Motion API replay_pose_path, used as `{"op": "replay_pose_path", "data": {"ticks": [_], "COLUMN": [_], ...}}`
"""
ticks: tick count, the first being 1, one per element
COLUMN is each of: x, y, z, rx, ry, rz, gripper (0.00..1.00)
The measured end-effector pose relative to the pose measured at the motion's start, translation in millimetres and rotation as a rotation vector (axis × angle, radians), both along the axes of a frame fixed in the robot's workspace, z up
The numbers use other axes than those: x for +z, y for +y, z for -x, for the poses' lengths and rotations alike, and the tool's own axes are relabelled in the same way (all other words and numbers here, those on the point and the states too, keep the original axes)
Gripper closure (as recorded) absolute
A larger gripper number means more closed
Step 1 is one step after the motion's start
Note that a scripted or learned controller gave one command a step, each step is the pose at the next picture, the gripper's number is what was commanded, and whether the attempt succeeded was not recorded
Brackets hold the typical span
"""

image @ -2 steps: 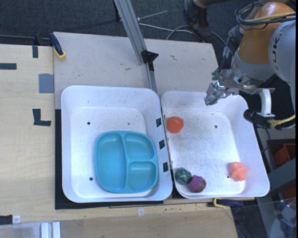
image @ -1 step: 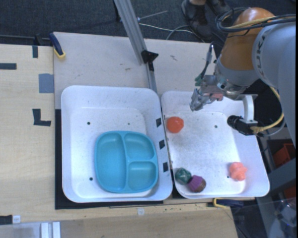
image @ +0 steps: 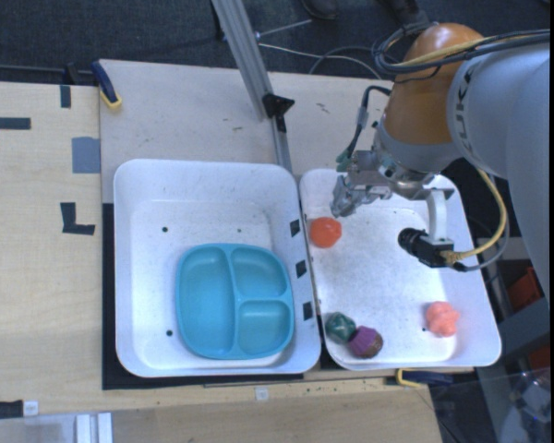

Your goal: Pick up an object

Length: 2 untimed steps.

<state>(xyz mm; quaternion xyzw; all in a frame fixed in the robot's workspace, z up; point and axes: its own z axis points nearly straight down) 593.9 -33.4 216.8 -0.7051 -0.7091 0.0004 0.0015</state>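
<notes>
In the right bin [image: 388,275] an orange ball [image: 325,233] lies near the left wall. My gripper [image: 345,203] hangs just above and to the right of it, fingers pointing down, nothing seen between them. Along the bin's front edge sit a dark green object [image: 339,325] and a purple object [image: 367,341] side by side. A pink-orange object [image: 441,317] rests near the front right corner.
The left bin [image: 148,201] holds a light blue divided tray [image: 234,300]. A metal pole [image: 249,53] slants across the back of the bench. A black fitting with cable [image: 425,245] hangs off the arm over the right bin.
</notes>
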Motion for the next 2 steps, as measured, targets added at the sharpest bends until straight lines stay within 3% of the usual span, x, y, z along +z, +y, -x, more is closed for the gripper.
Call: {"op": "replay_pose_path", "data": {"ticks": [2], "x": [16.6], "y": [109.2], "z": [35.8], "rx": [0.003], "ry": [0.0], "rz": [-0.001], "gripper": [1.0]}}
